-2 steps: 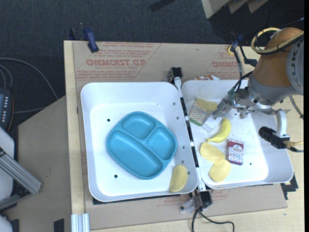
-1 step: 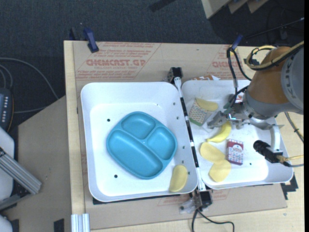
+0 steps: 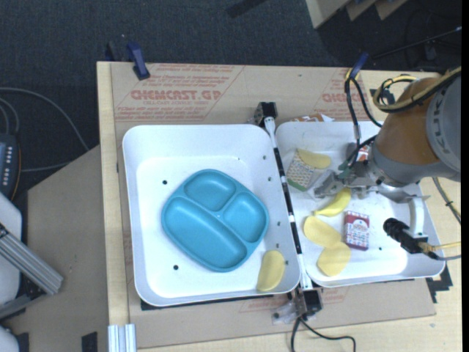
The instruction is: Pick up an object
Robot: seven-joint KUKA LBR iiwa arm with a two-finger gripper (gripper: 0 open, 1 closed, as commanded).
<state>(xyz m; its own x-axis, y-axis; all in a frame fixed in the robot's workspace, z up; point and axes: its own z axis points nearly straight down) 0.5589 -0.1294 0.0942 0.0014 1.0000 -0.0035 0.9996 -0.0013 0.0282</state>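
The tool point(image 3: 350, 176) sits low in the right bin point(image 3: 366, 276), near its far left part, beside a grey mesh-patterned object point(image 3: 300, 173); whether it is clenched or released cannot be told. Around it lie pale yellow pieces point(image 3: 322, 230) and a small red box point(image 3: 357, 230). The left bin point(image 3: 139, 218) holds a blue divided plate point(image 3: 214, 218), with another yellow piece point(image 3: 271, 270) in its near right corner. Both bins rest on a tan surface point(image 3: 117, 196) printed with red lettering, above dark carpet point(image 3: 51, 50)
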